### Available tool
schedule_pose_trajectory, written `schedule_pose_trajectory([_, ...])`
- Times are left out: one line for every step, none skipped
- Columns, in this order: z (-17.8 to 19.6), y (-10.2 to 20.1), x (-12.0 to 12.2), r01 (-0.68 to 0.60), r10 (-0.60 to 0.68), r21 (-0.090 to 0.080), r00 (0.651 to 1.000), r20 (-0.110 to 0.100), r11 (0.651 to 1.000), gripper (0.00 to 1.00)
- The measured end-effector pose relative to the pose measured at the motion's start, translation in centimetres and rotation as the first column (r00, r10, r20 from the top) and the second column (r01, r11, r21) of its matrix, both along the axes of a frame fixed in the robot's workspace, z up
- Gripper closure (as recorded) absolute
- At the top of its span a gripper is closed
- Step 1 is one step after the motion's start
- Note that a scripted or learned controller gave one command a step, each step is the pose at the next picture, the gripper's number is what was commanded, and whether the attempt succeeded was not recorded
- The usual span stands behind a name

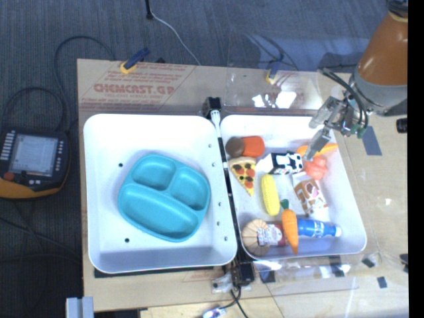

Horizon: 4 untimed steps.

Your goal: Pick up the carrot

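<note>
Near edge of the right bin (354, 234): the carrot (289, 228) lies roughly lengthwise, green top pointing away, its orange tip resting across a blue bottle (318, 230) that lies on its side; a round brownish toy (257, 236) sits just left of it. Next row back: a yellow corn cob (269, 195) just beyond the carrot's top, a pizza slice (244, 173) to its left, a brown-and-white packet (309, 196) to its right. Farther back: a black-and-white cow-print piece (286, 162), a brown and orange block (244, 146), a pink-orange toy (317, 166). My end effector (322, 140) hangs over the far right corner of this bin, well apart from the carrot; whether it is wide or narrow I cannot tell. Left bin (106, 151) carries a blue divided tray (164, 195). Both bins sit on the counter (132, 91). A handheld controller (33, 161) lies on the floor, far left.
</note>
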<state>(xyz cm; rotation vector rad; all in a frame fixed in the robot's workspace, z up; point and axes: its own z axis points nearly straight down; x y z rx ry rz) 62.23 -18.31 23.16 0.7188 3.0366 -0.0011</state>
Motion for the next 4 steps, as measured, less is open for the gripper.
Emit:
schedule_pose_trajectory([-10.1,3.8,-9.1,-0.085,0.085,0.009,0.996,-0.03,0.996,0.0])
schedule_pose_trajectory([-13.5,5.3,-12.5,-0.139,0.139,-0.009,0.99,0.011,0.99,0.0])
schedule_pose_trajectory([-13.6,8.3,-13.0,0.229,-0.229,0.0,0.973,0.009,0.973,0.0])
schedule_pose_trajectory([-12.3,8.6,-12.8,0.226,-0.226,0.006,0.974,0.008,0.974,1.0])
